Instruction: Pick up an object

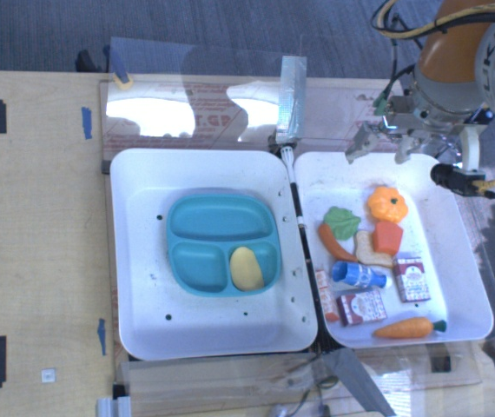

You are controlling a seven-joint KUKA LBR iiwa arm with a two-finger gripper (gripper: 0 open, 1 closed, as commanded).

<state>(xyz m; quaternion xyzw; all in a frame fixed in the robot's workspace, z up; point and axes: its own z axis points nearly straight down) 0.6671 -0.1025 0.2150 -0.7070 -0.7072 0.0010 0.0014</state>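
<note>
While the gripper [385, 144] hangs with fingers spread and nothing between them over the far edge of the right bin [473, 276], likely staged for a descent, the toy pumpkin [386, 204] sits nearest. Crowded around it lie a red block [388, 237], 2 carrots, and 2 small cartons. A yellow lemon [246, 268] rests in the blue tray [217, 220], left bin.

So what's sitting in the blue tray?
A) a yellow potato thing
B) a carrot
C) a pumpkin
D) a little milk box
A: a yellow potato-shaped toy lies in the lower right compartment of the blue tray in the left bin.
</note>
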